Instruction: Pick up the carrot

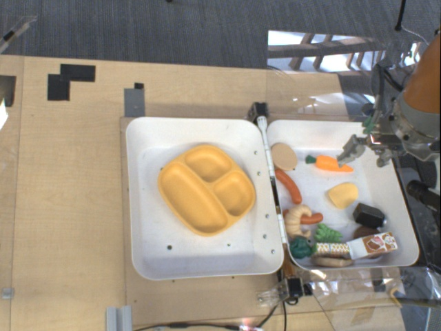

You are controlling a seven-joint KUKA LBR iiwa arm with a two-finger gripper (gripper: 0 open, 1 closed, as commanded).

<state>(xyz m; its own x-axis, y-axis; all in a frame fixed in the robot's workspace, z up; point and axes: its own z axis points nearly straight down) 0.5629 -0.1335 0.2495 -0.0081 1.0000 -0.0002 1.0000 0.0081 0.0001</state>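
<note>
Bench (69,205) of pale wood carries two shallow white bins side by side. Left bin (148,254) holds a yellow divided plate (205,188), three compartments, set at a slant near the bin's middle. Right bin (406,247) is crowded: along its near edge a boxed snack (375,244), a brown bun-like piece (332,261), green leafy toy (328,234) and a dark green lump (300,247); toward the middle a black block (368,216), a yellow wedge (342,194), a red sausage (288,185) lying along the left wall, a round tan disc (284,156) at the far-left corner. Arm (420,95) comes in over the right bin's far-right corner, orange band showing above the wrist. Pincer (366,150) hangs at the far-right part of the bin, fingers spread apart, nothing between them; one finger (351,147) points down-left, tip close to the carrot's thick end. Carrot (324,163) lies on the bin floor near the far edge, just left of the pincer, long axis running roughly parallel to that far edge, green top pointing toward the tan disc, orange body toward the pincer. Judgement: the grasp turns on a short shift left so the fingers straddle the carrot across its width, not along it; the spread looks ample, and the neighbours stand clear of it.
</note>
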